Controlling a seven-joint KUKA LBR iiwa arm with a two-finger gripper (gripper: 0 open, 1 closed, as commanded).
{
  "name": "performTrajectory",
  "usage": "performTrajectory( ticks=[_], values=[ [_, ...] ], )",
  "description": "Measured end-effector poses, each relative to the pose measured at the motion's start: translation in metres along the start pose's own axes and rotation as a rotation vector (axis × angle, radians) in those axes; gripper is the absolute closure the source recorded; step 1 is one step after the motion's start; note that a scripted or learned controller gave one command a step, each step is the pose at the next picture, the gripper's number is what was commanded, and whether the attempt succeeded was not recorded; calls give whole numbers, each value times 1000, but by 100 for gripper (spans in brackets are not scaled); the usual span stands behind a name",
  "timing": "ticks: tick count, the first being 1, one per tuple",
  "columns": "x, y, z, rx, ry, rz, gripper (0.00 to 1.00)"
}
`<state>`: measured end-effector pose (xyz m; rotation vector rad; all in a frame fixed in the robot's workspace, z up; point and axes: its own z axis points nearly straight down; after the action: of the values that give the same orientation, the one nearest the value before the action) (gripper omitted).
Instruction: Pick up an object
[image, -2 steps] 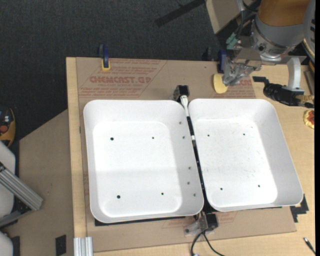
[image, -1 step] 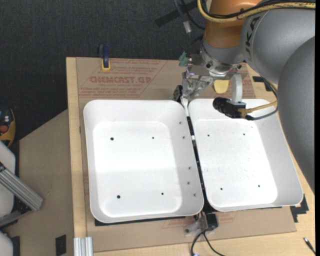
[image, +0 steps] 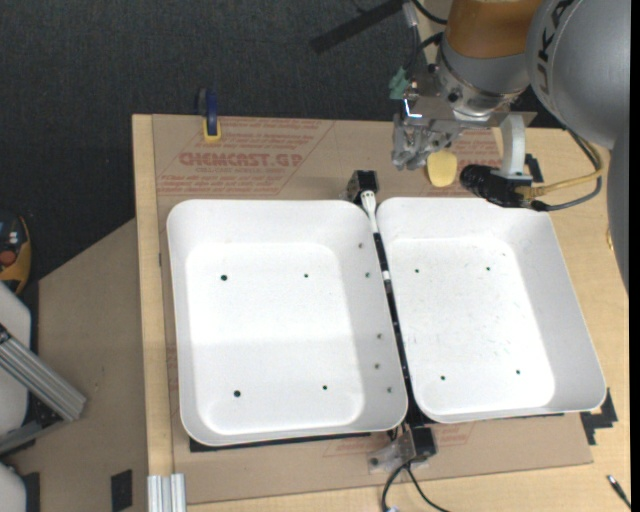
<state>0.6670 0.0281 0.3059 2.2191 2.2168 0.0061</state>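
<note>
My gripper hangs over the brown board beyond the far edge of the right bin, near the top of the camera view. A small pale yellow object shows right at the gripper's lower right end, touching or overlapping it. Whether it is held or lies on the board behind cannot be made out. The grey arm with its orange band rises out of the top right corner.
The left bin and the right bin lie side by side on the board, joined by a black strip. A black cable fitting and a yellow wire sit right of the gripper. A blue-and-yellow clamp stands at the board's far left.
</note>
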Motion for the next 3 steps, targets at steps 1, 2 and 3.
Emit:
performTrajectory(
  ticks=[1,2,3],
  values=[
    [-101,-5,-59,-3,-4,8,100],
    [-69,-1,25,14,2,-4,100],
    [-64,-21,-11,4,1,-2,100]
  ],
)
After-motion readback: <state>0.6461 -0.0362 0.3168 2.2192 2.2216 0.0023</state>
